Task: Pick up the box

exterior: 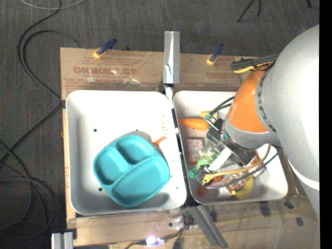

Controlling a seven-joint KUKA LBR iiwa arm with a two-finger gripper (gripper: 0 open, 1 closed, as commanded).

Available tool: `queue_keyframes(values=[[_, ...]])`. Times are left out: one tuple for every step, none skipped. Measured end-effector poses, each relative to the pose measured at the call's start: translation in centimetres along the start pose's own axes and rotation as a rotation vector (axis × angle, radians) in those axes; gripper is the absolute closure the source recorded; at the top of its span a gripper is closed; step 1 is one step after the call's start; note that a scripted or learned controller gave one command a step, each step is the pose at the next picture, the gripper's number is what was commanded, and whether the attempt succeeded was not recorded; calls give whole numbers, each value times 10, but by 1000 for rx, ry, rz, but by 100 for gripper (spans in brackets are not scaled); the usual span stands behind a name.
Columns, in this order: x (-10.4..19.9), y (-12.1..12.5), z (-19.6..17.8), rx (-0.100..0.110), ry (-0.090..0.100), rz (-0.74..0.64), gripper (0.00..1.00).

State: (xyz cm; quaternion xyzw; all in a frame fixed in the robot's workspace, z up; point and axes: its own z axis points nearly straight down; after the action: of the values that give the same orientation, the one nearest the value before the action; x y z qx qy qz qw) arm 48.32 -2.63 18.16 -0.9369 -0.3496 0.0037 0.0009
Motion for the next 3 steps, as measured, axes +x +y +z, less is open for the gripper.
queue_keyframes(values=[[51, -53, 0, 0, -2, 121, 100], [51, -54, -7, 2, -9, 117, 100], [73, -74, 19, 2, 12, 93, 100]])
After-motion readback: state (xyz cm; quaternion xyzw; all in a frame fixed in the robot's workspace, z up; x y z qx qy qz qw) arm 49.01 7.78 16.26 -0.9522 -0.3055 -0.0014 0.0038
